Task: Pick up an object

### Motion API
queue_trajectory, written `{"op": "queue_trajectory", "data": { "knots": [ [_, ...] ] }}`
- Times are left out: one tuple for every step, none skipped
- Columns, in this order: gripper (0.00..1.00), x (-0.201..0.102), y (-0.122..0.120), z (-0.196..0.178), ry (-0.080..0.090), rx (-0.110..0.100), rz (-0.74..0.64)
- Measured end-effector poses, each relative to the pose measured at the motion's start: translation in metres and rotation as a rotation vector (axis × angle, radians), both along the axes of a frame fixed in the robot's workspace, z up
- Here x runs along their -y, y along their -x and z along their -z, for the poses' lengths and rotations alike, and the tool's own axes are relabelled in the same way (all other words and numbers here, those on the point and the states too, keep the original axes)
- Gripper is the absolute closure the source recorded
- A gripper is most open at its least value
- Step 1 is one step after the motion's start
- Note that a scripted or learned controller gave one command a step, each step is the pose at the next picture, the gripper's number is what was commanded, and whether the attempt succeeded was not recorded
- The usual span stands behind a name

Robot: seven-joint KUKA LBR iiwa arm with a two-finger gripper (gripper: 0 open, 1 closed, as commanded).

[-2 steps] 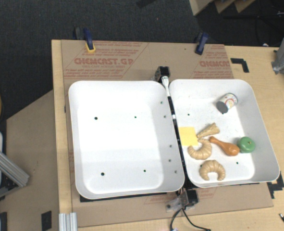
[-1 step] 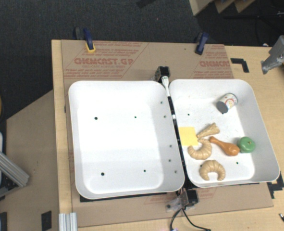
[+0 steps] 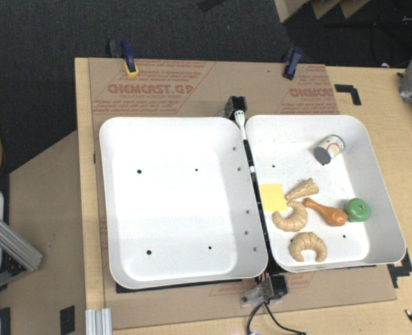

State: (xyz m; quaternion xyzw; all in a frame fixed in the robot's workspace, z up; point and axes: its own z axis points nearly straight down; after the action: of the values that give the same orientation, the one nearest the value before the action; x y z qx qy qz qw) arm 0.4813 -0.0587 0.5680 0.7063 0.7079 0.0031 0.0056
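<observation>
A croissant, yellow block and green ball were seen in the right bin. Gripper state couldn't be told, tbh.

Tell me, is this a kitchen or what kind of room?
Probably a robot test lab, not a kitchen: two white bins sit on a board held by clamps, and the croissant looks like toy food.

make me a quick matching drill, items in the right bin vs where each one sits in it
Things:
1. yellow square
2. green ball
3. small can
4. lower croissant

Places:
A. near the bin's front edge
B. toward the far side, lying on its side
C. against the wall next to the other bin
D. near the right wall

Pairs: 1-C, 2-D, 3-B, 4-A
</observation>
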Motion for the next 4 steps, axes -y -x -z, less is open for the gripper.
{"op": "queue_trajectory", "data": {
  "knots": [
    [0.00, 0.000, 0.000, 0.000, 0.000, -0.001, 0.000],
    [1.00, 0.000, -0.001, -0.011, 0.001, 0.005, 0.000],
    [0.00, 0.000, -0.001, -0.010, 0.001, 0.003, 0.000],
    [1.00, 0.000, -0.001, -0.021, 0.002, 0.009, -0.001]
  ]
}}
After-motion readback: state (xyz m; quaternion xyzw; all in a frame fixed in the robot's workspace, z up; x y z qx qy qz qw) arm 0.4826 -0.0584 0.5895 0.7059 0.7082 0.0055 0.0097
